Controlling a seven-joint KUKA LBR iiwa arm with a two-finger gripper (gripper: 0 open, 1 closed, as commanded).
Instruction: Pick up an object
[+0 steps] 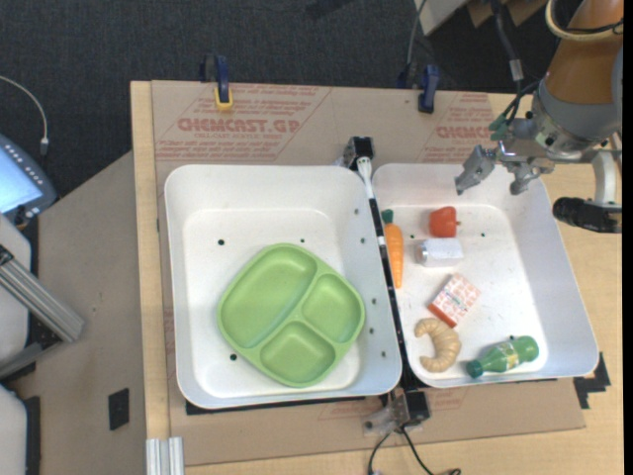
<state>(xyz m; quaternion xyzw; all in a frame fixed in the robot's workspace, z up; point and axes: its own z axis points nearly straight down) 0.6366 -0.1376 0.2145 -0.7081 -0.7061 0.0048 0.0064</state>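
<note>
On my screen, the left bin [188,265] holds a green divided plate [290,314] with three compartments, lying flat toward the near right of that bin. A black strip [377,228] runs along the seam where the two bins meet, and the brown board [247,117] under both is clamped at the far edge by two blue clamps [220,75].

Moving right, the right bin [554,265] carries all the loose pieces. An orange carrot [395,253] lies along its left wall, just beside the seam. Next to it I see a small grey-white block [439,252], and just behind that a red pepper-like piece [444,222]. Nearer me sits a red-and-white carton [455,299], tilted, then a tan croissant [439,342] near the front wall, and a green bottle [502,356] lying on its side at the front right.

The claw [499,173] hangs over the far edge of the right bin, its two fingers spread apart with nothing between them, well apart from every piece below. The orange band [584,43] of the arm sits above it at the top right.
</note>
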